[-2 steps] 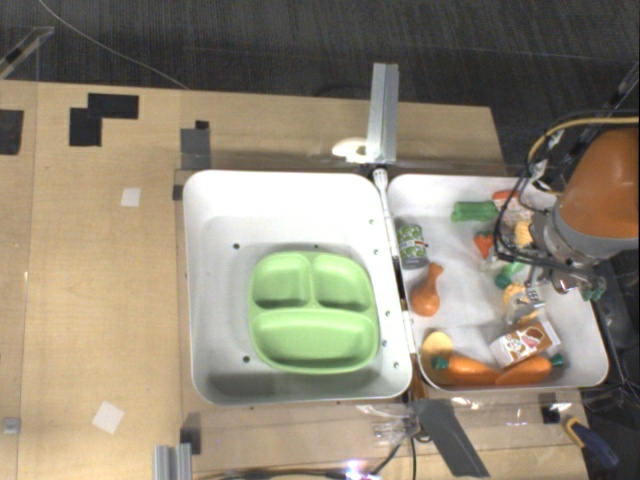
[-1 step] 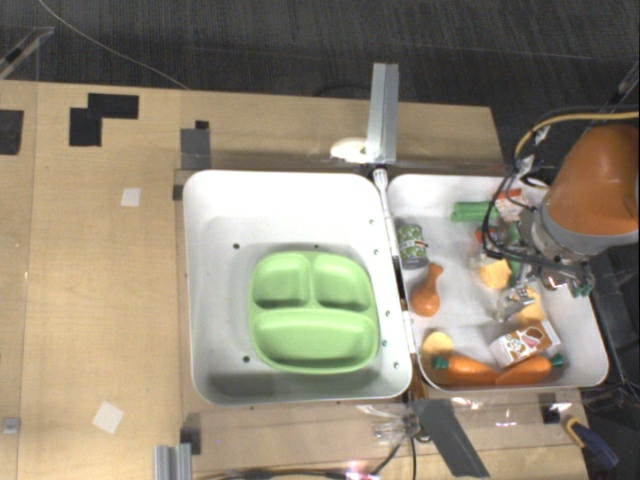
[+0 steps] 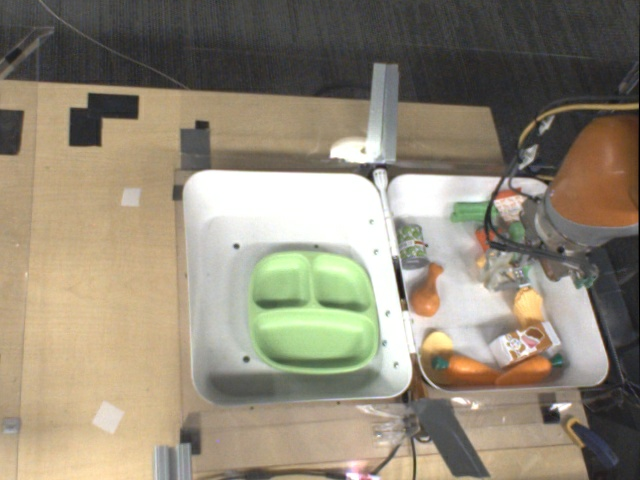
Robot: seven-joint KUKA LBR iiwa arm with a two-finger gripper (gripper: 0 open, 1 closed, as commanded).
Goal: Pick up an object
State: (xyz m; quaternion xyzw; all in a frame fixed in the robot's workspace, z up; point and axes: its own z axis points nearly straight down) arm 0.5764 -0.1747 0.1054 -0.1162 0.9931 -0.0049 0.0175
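Pale wood bench [image 3: 90,298] on dark carpet [image 3: 250,18] bears two white bins; claw [image 3: 505,258] state unclear

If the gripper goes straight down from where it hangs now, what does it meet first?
Probably the clutter under the gripper in the right white bin: a small pale yellow rounded item lies just by it, the red-and-white carton farther on. Depth is unclear from this slanted view.

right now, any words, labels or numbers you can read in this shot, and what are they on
No text here can be read.
Small can at the right bin's left wall: its label is printed, too blurred to read.
Small carton near the carrots: red and white print, too small to read.
Packet beside the arm: red and white markings, illegible.
Green divided plate: no markings visible.
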